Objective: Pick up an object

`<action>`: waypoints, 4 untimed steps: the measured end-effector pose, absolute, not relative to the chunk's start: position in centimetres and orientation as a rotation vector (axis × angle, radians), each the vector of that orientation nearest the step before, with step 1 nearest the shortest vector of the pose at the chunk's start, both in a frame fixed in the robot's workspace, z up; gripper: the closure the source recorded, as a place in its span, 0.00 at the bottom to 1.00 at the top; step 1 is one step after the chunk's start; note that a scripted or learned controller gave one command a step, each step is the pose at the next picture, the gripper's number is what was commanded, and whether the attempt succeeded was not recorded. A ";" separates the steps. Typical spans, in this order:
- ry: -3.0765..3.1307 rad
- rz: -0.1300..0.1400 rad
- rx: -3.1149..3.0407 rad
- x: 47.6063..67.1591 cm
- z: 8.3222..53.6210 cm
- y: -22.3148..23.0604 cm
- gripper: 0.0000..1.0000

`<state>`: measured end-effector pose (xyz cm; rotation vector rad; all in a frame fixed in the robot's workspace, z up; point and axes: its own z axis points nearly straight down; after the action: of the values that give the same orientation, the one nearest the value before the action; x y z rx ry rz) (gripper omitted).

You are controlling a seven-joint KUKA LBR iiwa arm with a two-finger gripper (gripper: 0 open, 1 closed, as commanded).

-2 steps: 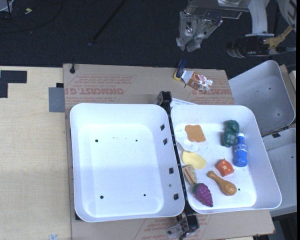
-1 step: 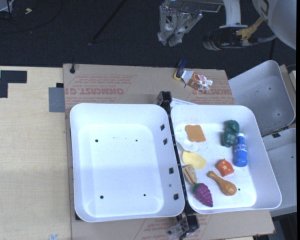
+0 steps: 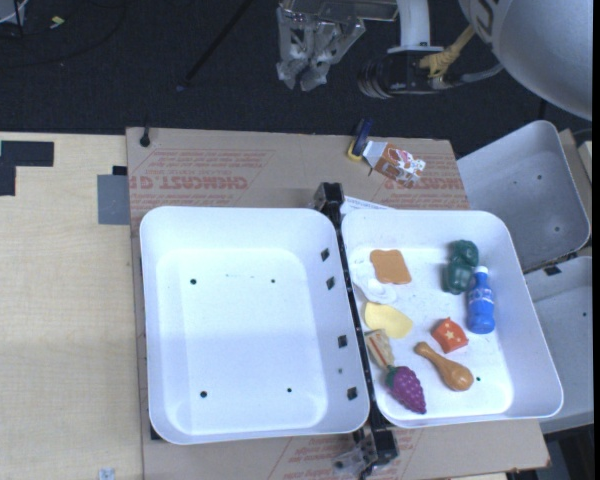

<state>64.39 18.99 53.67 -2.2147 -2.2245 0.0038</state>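
Above the bins, hand clear of everything.

Toys in right bin, left bin beside it.

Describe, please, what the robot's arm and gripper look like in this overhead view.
The gripper is a pale grey metallic assembly with thin fingers. Behind it, the arm has bulky, rounded light-grey casings and a white cylindrical wrist section above a dark ring. A yellowish cable loops beside the wrist.
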 end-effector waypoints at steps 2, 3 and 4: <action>-2.222 0.004 -2.217 64.3 53.7 24.3 1.00; -2.226 0.004 -2.215 64.4 53.7 24.4 1.00; -2.231 0.006 -2.209 64.3 53.7 24.5 1.00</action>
<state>64.35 24.48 53.66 -2.2092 -2.2307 0.0055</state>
